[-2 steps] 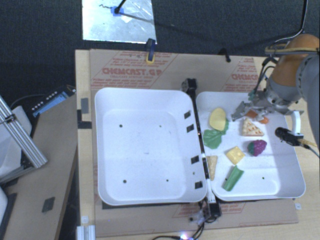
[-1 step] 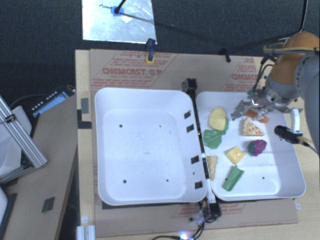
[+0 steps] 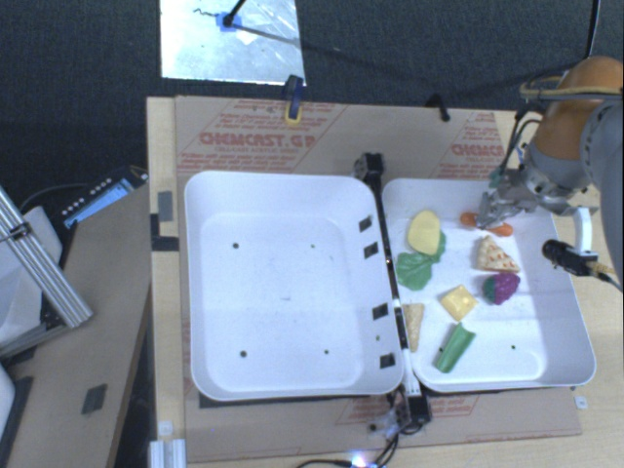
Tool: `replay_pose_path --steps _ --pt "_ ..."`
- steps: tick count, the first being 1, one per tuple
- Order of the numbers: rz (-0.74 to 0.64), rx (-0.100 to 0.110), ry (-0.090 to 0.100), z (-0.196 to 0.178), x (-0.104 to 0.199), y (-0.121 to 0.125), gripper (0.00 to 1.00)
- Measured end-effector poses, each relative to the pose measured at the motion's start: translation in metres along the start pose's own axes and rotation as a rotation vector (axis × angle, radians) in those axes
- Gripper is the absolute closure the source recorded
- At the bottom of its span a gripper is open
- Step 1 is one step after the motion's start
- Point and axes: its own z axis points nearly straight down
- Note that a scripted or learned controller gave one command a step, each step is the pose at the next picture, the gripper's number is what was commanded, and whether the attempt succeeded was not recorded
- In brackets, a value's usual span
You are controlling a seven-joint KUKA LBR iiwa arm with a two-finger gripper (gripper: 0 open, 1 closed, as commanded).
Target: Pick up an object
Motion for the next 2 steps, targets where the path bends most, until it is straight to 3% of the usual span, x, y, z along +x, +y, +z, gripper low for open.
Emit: replay_pose_path --steps 1,2 --pt "0.007 -0.016 -0.006 0.015 0.016 -0.074 1.00" --pt "0.007 -0.015 -0.004 0.017 0.040 -0.158 1.00"
